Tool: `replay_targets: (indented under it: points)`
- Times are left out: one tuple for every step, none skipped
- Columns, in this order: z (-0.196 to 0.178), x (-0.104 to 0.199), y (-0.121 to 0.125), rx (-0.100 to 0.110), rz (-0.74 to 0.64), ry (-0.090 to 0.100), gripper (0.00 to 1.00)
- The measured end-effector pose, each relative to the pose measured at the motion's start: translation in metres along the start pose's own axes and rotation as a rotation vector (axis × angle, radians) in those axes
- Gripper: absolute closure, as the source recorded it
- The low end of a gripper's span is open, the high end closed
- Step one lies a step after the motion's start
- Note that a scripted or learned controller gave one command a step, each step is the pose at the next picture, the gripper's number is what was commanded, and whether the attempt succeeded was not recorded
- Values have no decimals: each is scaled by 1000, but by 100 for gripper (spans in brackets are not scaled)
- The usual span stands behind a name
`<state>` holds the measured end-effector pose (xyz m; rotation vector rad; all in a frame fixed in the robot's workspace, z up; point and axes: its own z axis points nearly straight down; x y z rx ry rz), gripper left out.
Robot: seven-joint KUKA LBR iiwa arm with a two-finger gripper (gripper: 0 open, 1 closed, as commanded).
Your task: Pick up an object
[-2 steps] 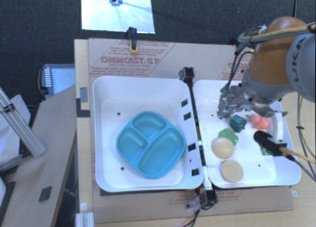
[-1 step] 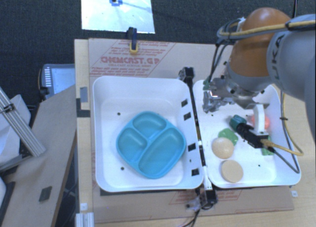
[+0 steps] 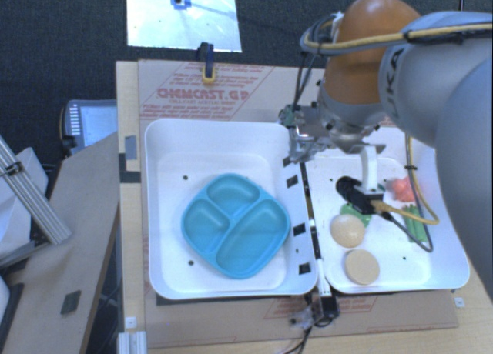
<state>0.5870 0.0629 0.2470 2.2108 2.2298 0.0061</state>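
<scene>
Your pickable stuff's all in the right bin point(image 3: 443, 272): a pale egg-ish ball point(image 3: 347, 230) with a flat tan round thing point(image 3: 361, 265) near it, a green piece point(image 3: 417, 225) by a pinkish one point(image 3: 401, 188). The left bin holds a blue divided plate point(image 3: 235, 224), lying flat.

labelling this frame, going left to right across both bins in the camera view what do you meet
blue divided plate in the left bin → row of black clips on the rims where the bins meet → pale round food piece → tan disc → pink piece in the right bin
</scene>
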Motion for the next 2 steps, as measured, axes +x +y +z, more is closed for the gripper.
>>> replay_targets:
  points:
    - [10, 44, 6, 2, 1, -1, 100]
    - [10, 42, 5, 3, 3, -1, 0]
